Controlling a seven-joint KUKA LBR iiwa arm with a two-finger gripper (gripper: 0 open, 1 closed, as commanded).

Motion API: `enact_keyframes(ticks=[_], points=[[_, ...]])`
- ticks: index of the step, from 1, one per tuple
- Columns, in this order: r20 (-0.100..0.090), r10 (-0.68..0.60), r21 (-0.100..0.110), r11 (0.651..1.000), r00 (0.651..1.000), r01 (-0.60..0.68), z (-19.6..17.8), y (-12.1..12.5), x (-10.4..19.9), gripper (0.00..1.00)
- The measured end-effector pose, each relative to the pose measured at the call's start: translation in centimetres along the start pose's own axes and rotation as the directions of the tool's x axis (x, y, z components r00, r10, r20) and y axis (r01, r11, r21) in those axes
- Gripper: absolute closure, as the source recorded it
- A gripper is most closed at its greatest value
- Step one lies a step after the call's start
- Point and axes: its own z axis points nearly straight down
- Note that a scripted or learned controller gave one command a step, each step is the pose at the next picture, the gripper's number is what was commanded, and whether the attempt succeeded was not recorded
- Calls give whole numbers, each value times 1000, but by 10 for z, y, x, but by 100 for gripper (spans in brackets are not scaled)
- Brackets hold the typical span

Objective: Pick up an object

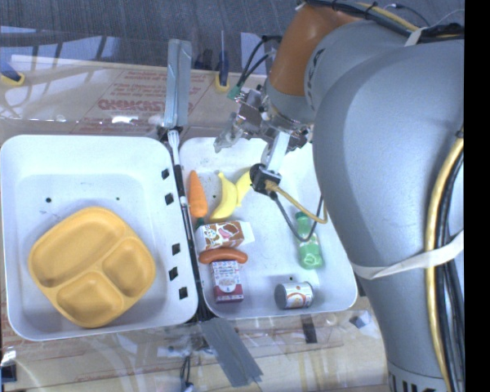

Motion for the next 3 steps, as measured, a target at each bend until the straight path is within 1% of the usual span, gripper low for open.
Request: enact_keyframes(ticks=[1,2,3], points=[[1,17,3,1000,1000,-17,42,-16,-56,0],[1,-254,-1,967,967,254,75,23,-54,0],[1,-261,0,965,965,261,64,23,-52,100]])
